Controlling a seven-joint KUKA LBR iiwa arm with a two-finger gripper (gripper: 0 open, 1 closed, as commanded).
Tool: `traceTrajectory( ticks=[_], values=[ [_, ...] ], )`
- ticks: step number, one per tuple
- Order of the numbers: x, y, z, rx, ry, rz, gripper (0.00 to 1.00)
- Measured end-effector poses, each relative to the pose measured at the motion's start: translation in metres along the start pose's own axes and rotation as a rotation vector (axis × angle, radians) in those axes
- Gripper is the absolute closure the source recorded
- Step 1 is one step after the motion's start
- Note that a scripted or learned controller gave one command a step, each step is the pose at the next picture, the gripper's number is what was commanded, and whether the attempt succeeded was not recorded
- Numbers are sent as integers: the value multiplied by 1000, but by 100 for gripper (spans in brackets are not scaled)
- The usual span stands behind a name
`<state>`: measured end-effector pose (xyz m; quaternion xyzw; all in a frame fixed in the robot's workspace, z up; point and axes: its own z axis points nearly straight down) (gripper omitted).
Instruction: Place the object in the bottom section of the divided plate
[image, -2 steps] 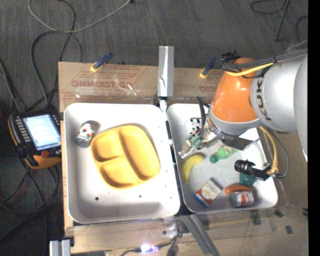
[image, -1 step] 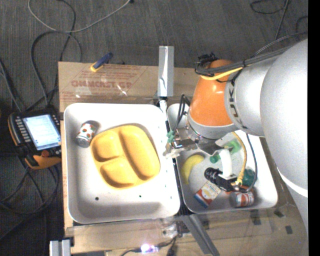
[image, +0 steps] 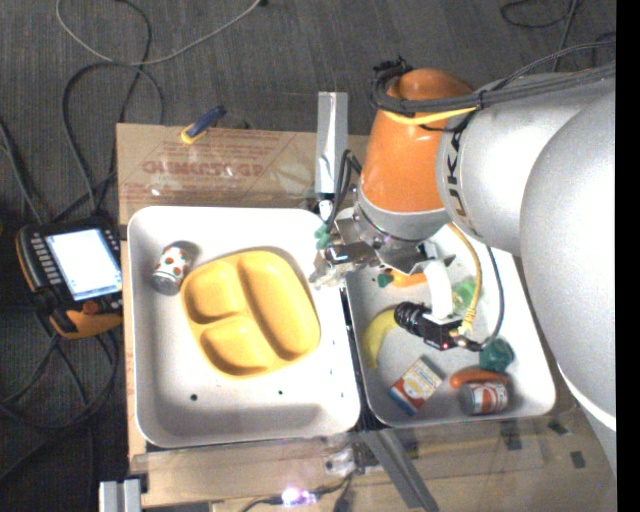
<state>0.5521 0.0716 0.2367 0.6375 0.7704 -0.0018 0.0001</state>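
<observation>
Gripper (image: 335, 252) poised over the seam between the two bins, under the orange-banded wrist; finger state cannot be told, nothing seen held. Yellow divided plate (image: 252, 312) lying in the left bin (image: 150, 400), left of the tool, bottom section nearest the bench front. Likely object, a banana (image: 377, 335), in the right bin (image: 535, 395), just below and right.
</observation>
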Motion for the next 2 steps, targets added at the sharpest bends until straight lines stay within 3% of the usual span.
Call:
traceTrajectory(
  ticks=[1,2],
  values=[
    [43,-27,78,3,2,16,100],
    [43,-27,78,3,2,17,0]
  ],
)
